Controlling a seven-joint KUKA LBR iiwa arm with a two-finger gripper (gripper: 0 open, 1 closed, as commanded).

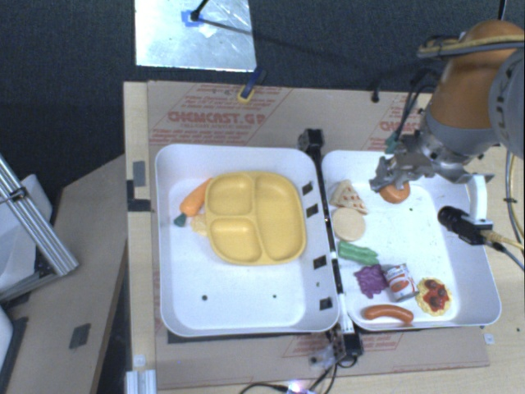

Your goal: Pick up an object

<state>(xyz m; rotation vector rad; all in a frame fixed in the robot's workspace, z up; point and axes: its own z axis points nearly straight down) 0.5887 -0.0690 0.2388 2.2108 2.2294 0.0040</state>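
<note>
My gripper hangs over the back of the right bin, directly above a small orange food piece whose top it covers. Whether it touches the piece I cannot tell. In the same bin lie a pizza slice, a round tan cookie, a green pod, a purple bunch, a small can, a little round pizza and a sausage.
The left bin holds a yellow divided plate with a carrot at its left edge. A black divider with clips runs between the bins. A shiny square sheet lies beyond the bench.
</note>
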